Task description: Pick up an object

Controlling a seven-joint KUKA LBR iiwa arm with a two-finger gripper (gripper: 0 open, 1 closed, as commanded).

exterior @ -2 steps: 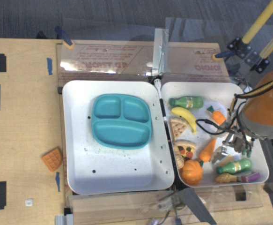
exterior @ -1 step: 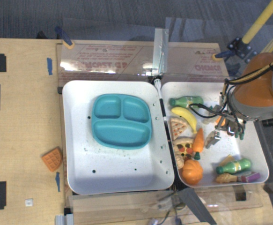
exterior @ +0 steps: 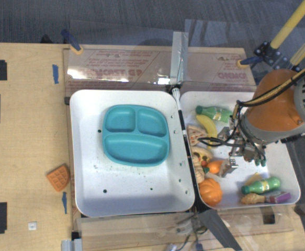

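Note:
My gripper (exterior: pixel 235 158) hangs low over the middle of the right bin (exterior: pixel 288 163), under the orange wrist band. Its tip is just right of a small orange and green toy vegetable (exterior: pixel 213 167) and a tan pretzel-like piece (exterior: pixel 200 156). An orange pumpkin (exterior: pixel 211 191) lies at the bin's front left. A yellow banana (exterior: pixel 206 124) and a green bottle (exterior: pixel 214 112) lie at the back left. Another green bottle (exterior: pixel 262 184), a tan peanut-shaped toy (exterior: pixel 253 197) and a purple piece (exterior: pixel 281 196) sit at the front right. I see nothing held.
The left bin (exterior: pixel 89 182) holds a teal divided plate (exterior: pixel 136 135). A flat patterned piece (exterior: pixel 195 136) leans on the divider between the bins. An orange waffle toy (exterior: pixel 58 178) lies on the wooden bench to the left. The yellow frame poles (exterior: pixel 293 20) stand at the back right.

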